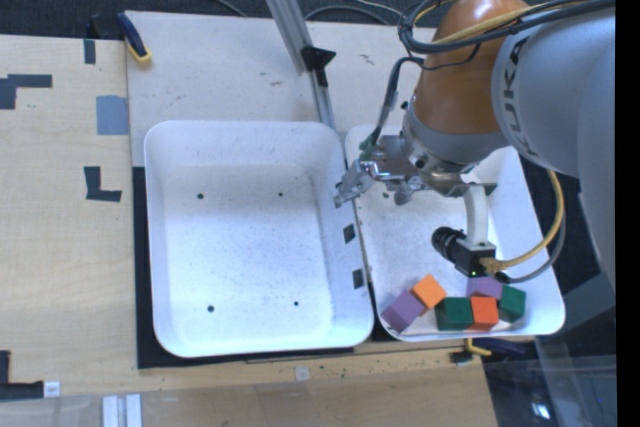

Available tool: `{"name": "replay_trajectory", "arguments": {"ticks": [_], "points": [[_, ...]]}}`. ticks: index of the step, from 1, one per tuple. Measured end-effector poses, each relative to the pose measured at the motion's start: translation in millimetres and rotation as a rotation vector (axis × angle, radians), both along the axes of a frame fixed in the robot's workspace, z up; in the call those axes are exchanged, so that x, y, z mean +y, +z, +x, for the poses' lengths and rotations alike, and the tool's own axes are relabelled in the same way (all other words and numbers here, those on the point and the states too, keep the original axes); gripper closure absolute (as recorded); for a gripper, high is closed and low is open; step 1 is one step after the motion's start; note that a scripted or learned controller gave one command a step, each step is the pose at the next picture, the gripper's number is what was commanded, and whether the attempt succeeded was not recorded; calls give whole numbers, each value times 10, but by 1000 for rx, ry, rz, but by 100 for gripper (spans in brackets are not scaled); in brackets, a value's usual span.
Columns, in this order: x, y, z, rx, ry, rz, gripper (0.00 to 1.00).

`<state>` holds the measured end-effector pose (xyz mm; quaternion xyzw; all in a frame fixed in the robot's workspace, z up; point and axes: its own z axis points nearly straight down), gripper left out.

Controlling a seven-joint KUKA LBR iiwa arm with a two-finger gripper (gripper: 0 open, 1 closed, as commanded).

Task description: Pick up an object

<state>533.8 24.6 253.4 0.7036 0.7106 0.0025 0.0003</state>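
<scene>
Several small blocks lie clustered at the near end of the right bin [535,215]: a purple block [403,310], an orange block [429,291], a green block [454,314], a second orange block [484,312], another purple one [485,287] and a green one [513,302]. My gripper [352,187] hangs over the left rim of the right bin, near the divide between the two bins. It is well above and to the left of the blocks. I see nothing held in it. The orange wrist band and grey arm cover the bin's far part.
The left bin [160,215] sits beside the right one, with only dark specks on its floor. A slanted metal post [283,5] rises behind the bins. Cables loop around the wrist, and a black camera unit [455,250] hangs over the right bin.
</scene>
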Motion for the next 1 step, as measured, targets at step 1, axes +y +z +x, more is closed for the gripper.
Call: {"name": "replay_trajectory", "arguments": {"ticks": [1], "points": [[529,284,-38,3,-2,-1,0]]}}
